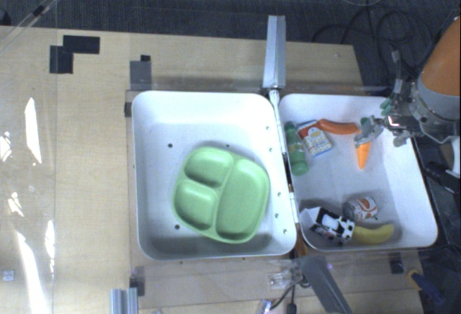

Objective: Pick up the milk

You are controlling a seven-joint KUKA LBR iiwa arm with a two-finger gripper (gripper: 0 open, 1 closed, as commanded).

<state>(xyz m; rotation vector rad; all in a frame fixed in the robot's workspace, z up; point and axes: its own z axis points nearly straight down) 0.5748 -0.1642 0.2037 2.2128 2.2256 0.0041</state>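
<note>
We find no legible text, brand or number. The small carton [315,139] beside the green bottle [295,150] bears a red and white label, and the cow-patterned carton [331,225] has print, both too small to read.

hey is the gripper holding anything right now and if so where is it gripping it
Cannot be told. The gripper sits just above the carrot in the right bin; no item shows between its tips.
</note>
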